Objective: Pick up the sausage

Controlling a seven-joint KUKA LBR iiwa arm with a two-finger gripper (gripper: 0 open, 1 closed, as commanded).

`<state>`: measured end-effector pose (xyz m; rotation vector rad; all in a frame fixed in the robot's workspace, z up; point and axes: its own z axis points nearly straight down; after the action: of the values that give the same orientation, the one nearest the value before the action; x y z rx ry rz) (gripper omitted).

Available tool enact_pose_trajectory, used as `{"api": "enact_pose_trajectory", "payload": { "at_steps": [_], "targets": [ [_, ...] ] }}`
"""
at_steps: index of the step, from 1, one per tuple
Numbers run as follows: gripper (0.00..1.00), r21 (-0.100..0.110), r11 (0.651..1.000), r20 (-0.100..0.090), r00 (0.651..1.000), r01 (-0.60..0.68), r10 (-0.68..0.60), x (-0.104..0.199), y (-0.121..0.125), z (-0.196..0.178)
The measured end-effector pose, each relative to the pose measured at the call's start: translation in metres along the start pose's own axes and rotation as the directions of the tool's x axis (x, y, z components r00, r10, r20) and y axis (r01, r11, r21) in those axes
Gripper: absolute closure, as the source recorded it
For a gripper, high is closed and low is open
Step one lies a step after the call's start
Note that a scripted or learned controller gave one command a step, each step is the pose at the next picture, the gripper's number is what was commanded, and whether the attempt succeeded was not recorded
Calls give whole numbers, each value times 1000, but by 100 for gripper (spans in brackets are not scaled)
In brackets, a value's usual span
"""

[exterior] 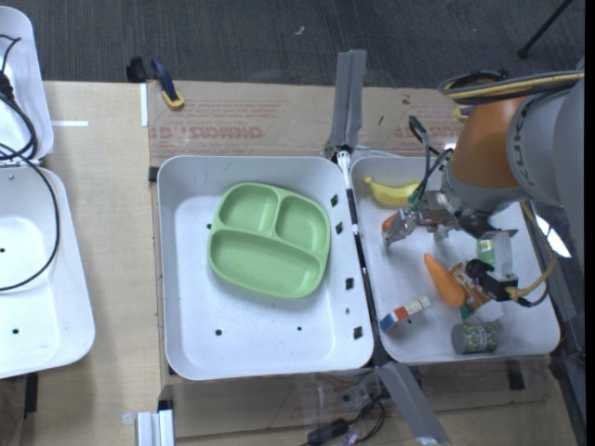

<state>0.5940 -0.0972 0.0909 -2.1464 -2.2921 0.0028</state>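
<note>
The grey arm (548, 147) with its orange band reaches in from the right over the right bin (409, 347). Its gripper (402, 229) hangs low over the upper middle of that bin, just below the banana (390, 191) that lies near the bin's back wall. Whether the jaws are wide or narrow cannot be told from this angle, and nothing can be seen held between them.

A sausage cannot be made out with any certainty. The nearest match is an orange, carrot-shaped piece (444, 282) lying on the bin floor below and to the right of the gripper, apart from it. Near the bin's front edge lie a small block with red, white and blue parts (405, 313) and, to its right, a short green can (478, 338).

The left bin (186, 333) holds a green divided plate (271, 240), lying flat near its middle. Both bins sit on the brown tabletop (242, 119).
</note>
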Motion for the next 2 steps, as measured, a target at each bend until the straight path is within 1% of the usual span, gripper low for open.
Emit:
{"api": "enact_pose_trajectory", "payload": {
  "at_steps": [1, 2],
  "targets": [
    [0, -1, 1000, 0, 1000, 0, 0, 0, 0, 0],
    [0, 2, 1000, 1, 1000, -24, 24, -11, 63, 0]
  ]
}}
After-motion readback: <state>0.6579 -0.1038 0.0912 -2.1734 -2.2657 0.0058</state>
